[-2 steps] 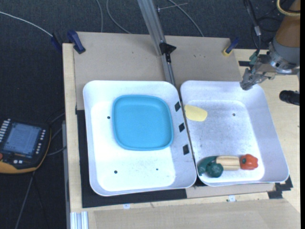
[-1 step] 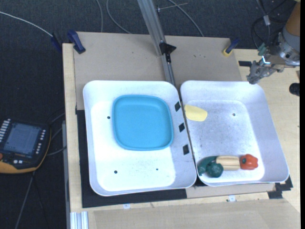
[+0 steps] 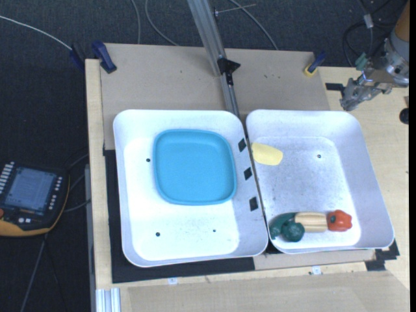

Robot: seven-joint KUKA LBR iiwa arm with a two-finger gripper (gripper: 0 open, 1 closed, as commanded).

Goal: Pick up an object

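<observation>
lighting: even and bright overhead light is washing the white bins [image 3: 312,119], casting only faint shadows. focus: the frame is showing slightly soft and grainy.

Two white bins sit side by side on the bench. The left bin [image 3: 133,239] holds a blue square plate [image 3: 194,166]. The right bin [image 3: 364,168] holds a yellow piece [image 3: 267,154] near its upper left, and a green object [image 3: 287,229], a tan stick [image 3: 312,221] and a red object [image 3: 338,220] in a row along its lower edge. The gripper [image 3: 356,93] hangs above the bench beyond the right bin's upper right corner.
</observation>
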